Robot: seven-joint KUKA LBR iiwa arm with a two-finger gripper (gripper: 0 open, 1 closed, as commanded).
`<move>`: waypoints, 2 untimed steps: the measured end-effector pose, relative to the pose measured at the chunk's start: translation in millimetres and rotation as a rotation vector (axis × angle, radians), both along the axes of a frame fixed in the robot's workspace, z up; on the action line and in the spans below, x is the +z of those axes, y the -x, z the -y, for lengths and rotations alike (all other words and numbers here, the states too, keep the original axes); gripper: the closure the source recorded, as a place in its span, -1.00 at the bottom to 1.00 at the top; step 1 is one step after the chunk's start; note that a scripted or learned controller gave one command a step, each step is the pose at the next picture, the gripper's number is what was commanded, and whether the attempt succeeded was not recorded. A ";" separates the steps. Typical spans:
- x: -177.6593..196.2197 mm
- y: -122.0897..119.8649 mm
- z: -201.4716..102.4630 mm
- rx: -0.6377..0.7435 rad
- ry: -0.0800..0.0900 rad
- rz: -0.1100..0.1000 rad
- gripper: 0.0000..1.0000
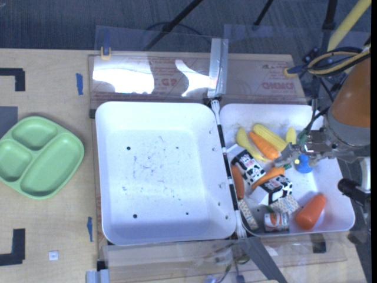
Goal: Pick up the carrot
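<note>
We see the jaws (293,153) low over the right bin (341,217), the grey arm (353,108) reaching in from the right, though we cannot tell whether they are open or closed (the tips blur into the clutter). The carrot (268,176) lies just below and left of the jaws, slanting among the toys. A corn cob (270,135) sits just above-left of them, a blue piece (303,164) just beside
</note>
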State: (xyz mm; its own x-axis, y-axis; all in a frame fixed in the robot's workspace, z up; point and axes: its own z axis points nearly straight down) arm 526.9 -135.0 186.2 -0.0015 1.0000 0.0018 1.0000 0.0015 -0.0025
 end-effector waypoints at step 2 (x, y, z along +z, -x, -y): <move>-20.7 -27.7 -24.2 0.494 0.001 0.004 -1.00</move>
State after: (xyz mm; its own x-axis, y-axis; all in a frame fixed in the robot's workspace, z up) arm 554.6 -110.8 165.5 -0.4756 0.8796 -0.0001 0.8796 0.4756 0.0009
